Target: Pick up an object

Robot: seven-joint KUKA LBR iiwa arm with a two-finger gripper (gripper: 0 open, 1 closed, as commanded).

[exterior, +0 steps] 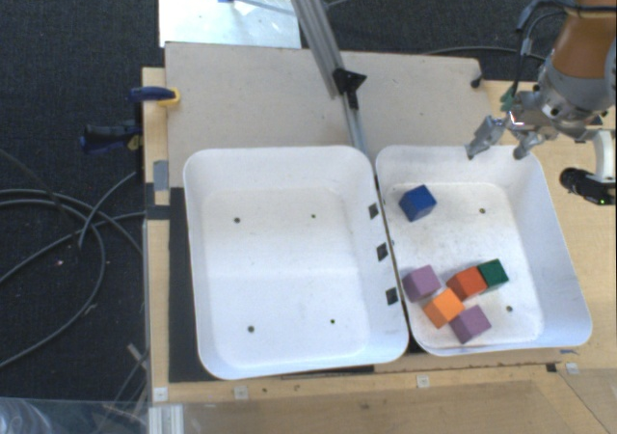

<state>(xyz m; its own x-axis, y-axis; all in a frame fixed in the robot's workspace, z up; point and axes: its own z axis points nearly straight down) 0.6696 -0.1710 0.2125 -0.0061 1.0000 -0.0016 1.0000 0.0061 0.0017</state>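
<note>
A blue cube lies alone in the right bin, near its back left corner. Toward the bin's front sits a cluster of cubes: a light purple one, an orange one, a red-orange one, a green one and a darker purple one. My gripper hangs over the bin's back rim at the upper right, well above and to the right of the blue cube. Its two fingers are spread apart with nothing between them.
The left bin stands beside the right one, divided by a rim with dark clips. A slanted metal pole crosses the board behind the bins. Blue clamps and cables lie at the far left.
</note>
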